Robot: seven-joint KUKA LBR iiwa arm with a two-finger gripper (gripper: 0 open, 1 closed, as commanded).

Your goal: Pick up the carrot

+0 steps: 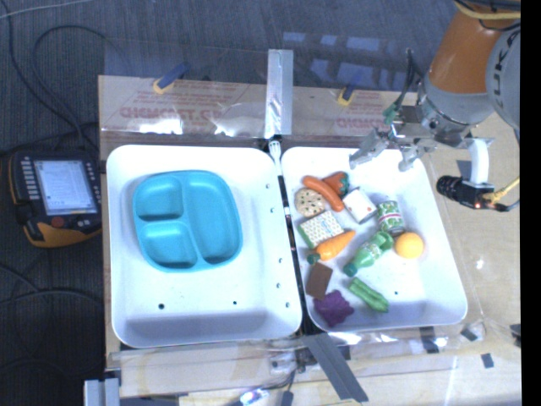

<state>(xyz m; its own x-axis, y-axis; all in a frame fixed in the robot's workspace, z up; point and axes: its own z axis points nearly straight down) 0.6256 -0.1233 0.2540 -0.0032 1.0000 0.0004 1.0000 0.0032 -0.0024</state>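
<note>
The gripper (389, 150) hovered over the right bin's (439, 227) far edge, fingers spread and empty. The carrot (335, 244) lay mid-bin, beside a green bottle (368, 255).

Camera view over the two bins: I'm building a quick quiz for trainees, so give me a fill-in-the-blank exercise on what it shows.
1. The blue divided plate lies in the ____ bin.
2. The carrot lies in the right bin, and its colour is ____.
3. The gripper hangs over the ____ edge of the right bin, apart from the carrot.
4. The purple toy lies at that bin's ____ edge.

Missing words: left; orange; far; near
</note>
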